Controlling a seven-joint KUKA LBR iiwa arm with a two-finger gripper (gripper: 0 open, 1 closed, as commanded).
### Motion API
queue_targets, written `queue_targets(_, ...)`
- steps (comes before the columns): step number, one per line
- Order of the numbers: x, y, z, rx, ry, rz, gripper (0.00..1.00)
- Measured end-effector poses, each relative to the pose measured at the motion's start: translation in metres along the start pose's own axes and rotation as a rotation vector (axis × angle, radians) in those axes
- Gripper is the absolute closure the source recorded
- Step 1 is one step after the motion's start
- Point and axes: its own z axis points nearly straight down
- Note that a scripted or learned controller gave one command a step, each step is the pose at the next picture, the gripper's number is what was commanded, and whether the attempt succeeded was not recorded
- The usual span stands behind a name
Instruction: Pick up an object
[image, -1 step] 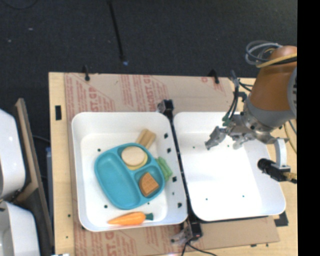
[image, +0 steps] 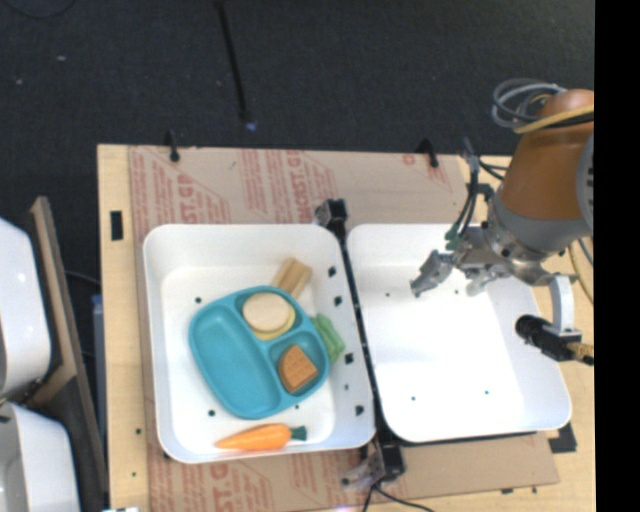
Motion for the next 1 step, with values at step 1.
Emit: queue_targets(1, -0.002, -0.0106, 0.0513, 0.004, 0.0, 0.0, 0.0)
